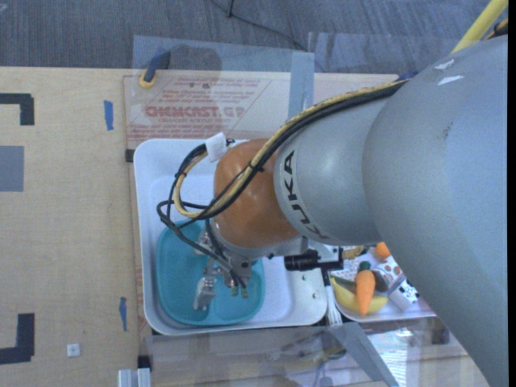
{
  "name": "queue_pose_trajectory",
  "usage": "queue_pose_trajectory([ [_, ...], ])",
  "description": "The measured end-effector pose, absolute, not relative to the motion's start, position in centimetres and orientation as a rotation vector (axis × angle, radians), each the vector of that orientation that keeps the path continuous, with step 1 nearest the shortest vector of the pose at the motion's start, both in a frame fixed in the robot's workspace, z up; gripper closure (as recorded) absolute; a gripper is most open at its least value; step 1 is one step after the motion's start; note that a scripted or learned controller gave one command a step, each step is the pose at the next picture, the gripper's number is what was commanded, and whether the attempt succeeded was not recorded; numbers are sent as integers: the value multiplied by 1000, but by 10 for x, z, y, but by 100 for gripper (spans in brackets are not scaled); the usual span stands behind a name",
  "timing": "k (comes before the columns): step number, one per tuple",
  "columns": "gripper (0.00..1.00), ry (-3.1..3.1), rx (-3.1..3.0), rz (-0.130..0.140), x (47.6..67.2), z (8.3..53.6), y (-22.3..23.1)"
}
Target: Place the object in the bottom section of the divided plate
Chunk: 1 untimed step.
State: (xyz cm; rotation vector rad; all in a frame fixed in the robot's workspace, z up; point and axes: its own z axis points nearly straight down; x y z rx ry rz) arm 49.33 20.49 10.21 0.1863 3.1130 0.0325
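Observation:
A teal divided plate (173,293) lies in the near part of the left white bin (147,208). My gripper (218,287) hangs low over the plate's right half, below the orange band of the arm (246,200). The arm hides much of the plate and the middle of the bin. I cannot make out any object at the gripper's tip, and the plate's dividers are hard to see under it.
The right bin (322,313) holds several toy foods, among them an orange carrot (365,290) and a yellow banana (348,298). A clear sheet with red lettering (193,107) lies behind the left bin. The big grey arm link (427,208) covers the right side.

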Motion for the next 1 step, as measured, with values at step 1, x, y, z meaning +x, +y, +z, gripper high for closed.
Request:
queue_pose_trajectory([
  [1, 0, 3057, 633, 34, 541, 97, 193],
])
